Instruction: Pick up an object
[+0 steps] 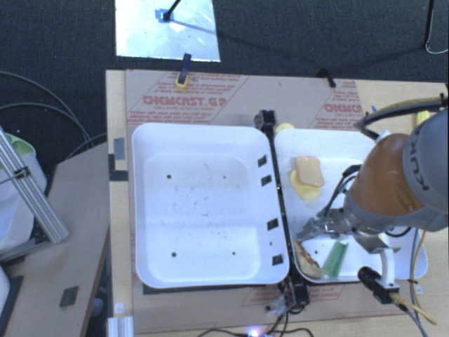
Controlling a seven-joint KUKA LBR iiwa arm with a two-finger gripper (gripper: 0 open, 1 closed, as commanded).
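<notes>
1. The end effector [324,227] reaches low into the right bin [351,140], near that bin's front left corner; its metal parts show at the end of the grey and orange arm [393,181], but whether they are spread or closed cannot be told, and nothing can be seen held between them
2. Just in front of the end effector, toward the near wall of the bin, a green stick-shaped object [334,258] lies tilted on the bin floor, close to the end effector, though contact cannot be made out
3. Beside the green object, further toward the bin's left front corner, lies a small tan item [309,265] that is too blurred to name
4. Behind the end effector, toward the far side of the same bin, a tan sponge-like block [309,170] rests partly on a flat yellow piece [304,187]
5. To the end effector's left, across the dividing wall, sits the left bin [203,206]
6. Both bins stand on the desk [231,93], which is covered with printed cardboard
</notes>
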